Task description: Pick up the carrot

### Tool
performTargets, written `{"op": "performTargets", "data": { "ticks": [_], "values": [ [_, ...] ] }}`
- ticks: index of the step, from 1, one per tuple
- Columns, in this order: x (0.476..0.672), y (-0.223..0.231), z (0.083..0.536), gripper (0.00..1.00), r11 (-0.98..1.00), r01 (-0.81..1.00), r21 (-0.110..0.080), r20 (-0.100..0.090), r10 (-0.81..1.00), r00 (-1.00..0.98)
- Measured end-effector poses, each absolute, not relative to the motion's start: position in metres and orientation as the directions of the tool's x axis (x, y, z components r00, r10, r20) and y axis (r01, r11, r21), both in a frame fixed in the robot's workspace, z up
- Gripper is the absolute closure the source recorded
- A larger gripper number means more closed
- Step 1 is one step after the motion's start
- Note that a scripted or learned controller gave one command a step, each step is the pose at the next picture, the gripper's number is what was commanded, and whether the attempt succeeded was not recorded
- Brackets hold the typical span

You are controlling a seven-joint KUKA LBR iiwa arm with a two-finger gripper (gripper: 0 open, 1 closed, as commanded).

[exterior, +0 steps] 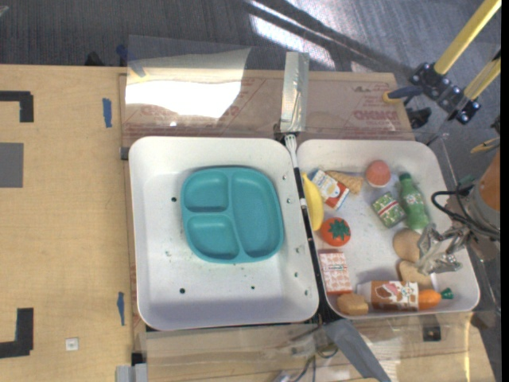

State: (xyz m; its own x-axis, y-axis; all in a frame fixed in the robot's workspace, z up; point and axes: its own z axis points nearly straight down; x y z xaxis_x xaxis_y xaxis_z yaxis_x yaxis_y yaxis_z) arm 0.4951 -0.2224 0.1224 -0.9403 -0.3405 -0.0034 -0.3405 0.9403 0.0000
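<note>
Claw (pixel 439 255) is hovering low in the right bin (pixel 453 169), grip impossible to tell; carrot (pixel 430 298) is lying by the near wall, grey carpet showing beyond the wooden table (pixel 56 213)

The bench (pixel 64 213) is a light wooden board with black angular marks along its left edge, a grey square patch on the left, and short strips of blue tape (pixel 106 111) near the bins. Two shallow white bins rest directly on it, side by side and touching along their inner rims. The left bin (pixel 151 237) sits near the middle of the bench; the right bin (pixel 453 213) lies toward the right end. Behind both bins a flat sheet of brown cardboard (pixel 350 110) with red lettering lies on the bench, partly covered by a glossy clear plastic sheet (pixel 183 86).
</note>
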Motion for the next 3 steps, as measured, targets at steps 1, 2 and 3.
{"op": "performTargets", "data": {
  "ticks": [1,2,3],
  "values": [
    [0.5,-0.222,0.117,1.0,0.933,-0.359,-0.001,-0.005,-0.359,-0.933],
    [0.494,-0.223,0.116,1.0,0.967,-0.253,0.001,-0.003,-0.253,-0.967],
    [0.489,-0.222,0.121,1.0,0.97,-0.242,0.001,-0.003,-0.242,-0.97]
  ]
}}
